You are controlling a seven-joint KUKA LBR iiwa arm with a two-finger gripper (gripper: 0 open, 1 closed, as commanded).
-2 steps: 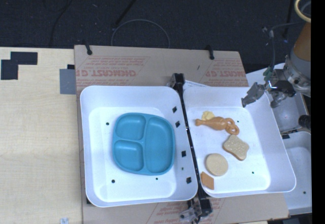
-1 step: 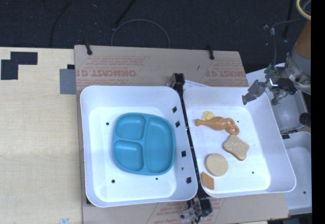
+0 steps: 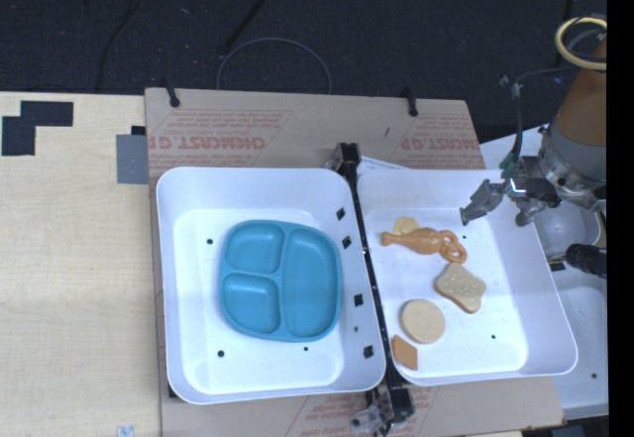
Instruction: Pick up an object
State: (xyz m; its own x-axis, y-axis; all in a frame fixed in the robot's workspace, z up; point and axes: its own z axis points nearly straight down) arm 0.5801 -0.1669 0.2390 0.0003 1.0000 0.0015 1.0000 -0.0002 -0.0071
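A blue divided plate (image 3: 278, 279) is seen lying in the left bin (image 3: 188, 195). In the right bin (image 3: 540, 351) are found an orange toy (image 3: 428, 242), a bread slice (image 3: 461, 287), a round cracker (image 3: 423, 320), a small yellow piece (image 3: 404, 225) and an orange wedge (image 3: 404, 353). The gripper (image 3: 503, 203) is held above the bin's upper right, fingers spread, nothing pinched.

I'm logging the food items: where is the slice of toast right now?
In the camera view, the toast slice lies in the right bin, just below the orange scissors-like toy and up-right of the round cracker.
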